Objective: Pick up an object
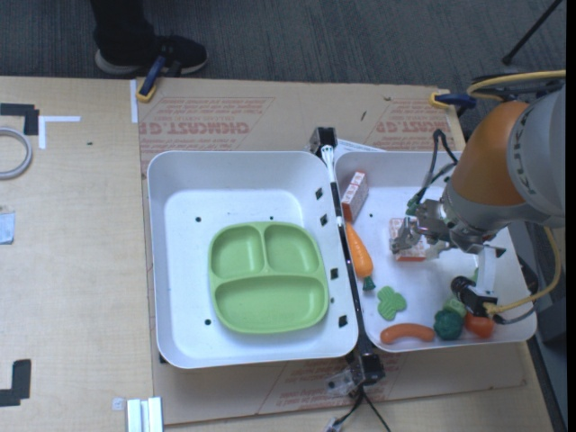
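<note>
A: Pincer (412,235) sits low in the right bin (504,336), on a small red-and-white packet (407,241); finger spacing can't be read.

B: Neighbours?

A: Carrot (360,254) along the left wall, box (353,194) above it. Green piece (391,302), sausage (407,333), broccoli (449,323) toward the front edge. Open floor between.

B: Left bin (171,268)?

A: Green divided plate (267,277), bare margin around it.

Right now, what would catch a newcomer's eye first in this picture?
Probably the green divided plate lying alone in the left bin. Next, the grey and orange arm reaching over the right bin, where toy foods cluster: a carrot by the divider and a sausage at the near wall.
</note>
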`<control>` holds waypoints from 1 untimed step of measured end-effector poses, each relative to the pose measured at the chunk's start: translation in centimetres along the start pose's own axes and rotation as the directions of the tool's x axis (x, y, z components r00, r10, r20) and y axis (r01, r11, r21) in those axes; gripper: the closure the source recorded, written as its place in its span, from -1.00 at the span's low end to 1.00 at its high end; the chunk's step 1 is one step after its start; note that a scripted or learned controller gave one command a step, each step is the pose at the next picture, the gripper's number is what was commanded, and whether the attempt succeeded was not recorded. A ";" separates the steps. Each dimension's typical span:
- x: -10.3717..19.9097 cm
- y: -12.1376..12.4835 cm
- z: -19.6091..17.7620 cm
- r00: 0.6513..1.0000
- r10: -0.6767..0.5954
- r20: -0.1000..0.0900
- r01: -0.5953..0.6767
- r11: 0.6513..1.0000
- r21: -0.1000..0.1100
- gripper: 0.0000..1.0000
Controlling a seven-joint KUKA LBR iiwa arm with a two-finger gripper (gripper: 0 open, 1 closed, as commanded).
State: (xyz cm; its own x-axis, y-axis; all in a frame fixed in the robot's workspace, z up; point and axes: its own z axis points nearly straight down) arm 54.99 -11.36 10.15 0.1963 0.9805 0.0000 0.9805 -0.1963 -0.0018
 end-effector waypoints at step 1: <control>1.5 2.1 -14.6 0.908 0.419 0.001 -0.419 0.908 -0.001 1.00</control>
